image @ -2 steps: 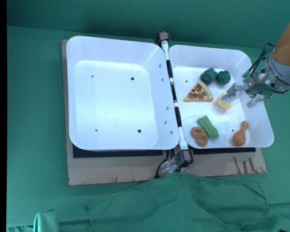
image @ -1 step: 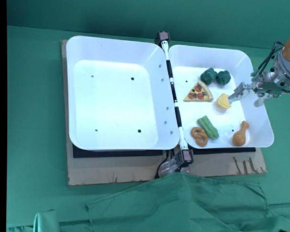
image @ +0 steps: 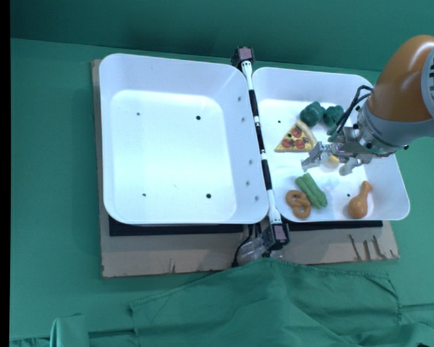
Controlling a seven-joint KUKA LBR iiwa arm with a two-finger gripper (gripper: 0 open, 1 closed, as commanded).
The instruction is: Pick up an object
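A robotics lab: green-draped bench (image: 50, 157), two white bins (image: 116, 78), KUKA arm (image: 412, 85).

Green cloth (image: 50, 157) covers the counter from edge to edge, darker along the far strip at the top. A brown cardboard sheet (image: 166, 255) lies flat on it. Near the bottom, a loose green fabric fold (image: 275, 306) bunches in wrinkles. Lighting is even and soft.

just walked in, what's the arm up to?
The KUKA arm reaches into the right bin, its gripper spread open low over the toy food. It sits between the pizza slice and the green bean pods, holding nothing. A pretzel, drumstick and broccoli lie around.
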